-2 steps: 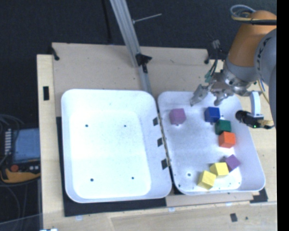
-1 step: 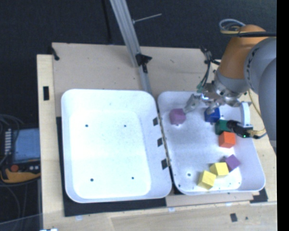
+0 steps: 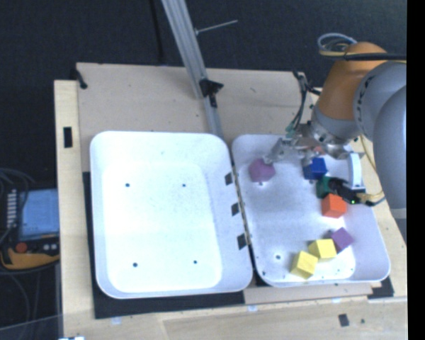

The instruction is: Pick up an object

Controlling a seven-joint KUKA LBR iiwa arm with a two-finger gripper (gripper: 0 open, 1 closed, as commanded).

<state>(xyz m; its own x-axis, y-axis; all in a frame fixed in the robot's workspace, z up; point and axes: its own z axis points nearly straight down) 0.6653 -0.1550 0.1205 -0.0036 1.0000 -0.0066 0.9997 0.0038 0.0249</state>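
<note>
Resting on the floor of the right bin [image 3: 283,232], a mauve object [image 3: 261,170] lies directly beneath the tip of the tool [image 3: 275,153]; whether the tool is open or closed cannot be told. Contact appears to fall on the object's upper edge, so an off-centre closure would likely push it aside toward the bin wall. Behind the tool, toward the arm, lie a blue block [image 3: 315,168], a green piece [image 3: 325,185] and an orange block [image 3: 333,205]; these crowd any retreat path.
</note>
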